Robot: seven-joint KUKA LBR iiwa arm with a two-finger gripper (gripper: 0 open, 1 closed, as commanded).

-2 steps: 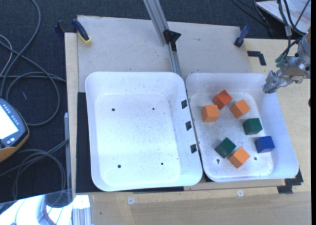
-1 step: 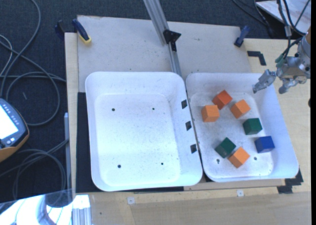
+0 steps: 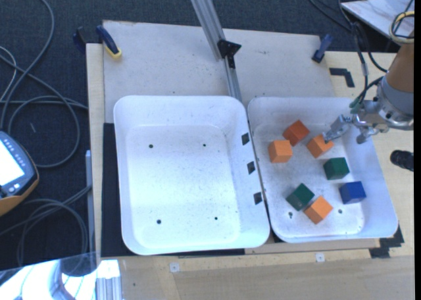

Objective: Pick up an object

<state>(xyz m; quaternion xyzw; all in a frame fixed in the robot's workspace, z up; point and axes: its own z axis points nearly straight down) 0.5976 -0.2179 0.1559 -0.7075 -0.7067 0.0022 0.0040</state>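
Orange block [image 3: 320,146] sits just lower left of gripper [image 3: 348,131] in right bin [image 3: 381,180]; fingers spread, holding nothing.

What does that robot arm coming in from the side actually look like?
The arm is a rounded grey column with an orange band above the wrist. It ends in a small metallic gripper with two thin fingers, and dark cables with a touch of green run beside the wrist.
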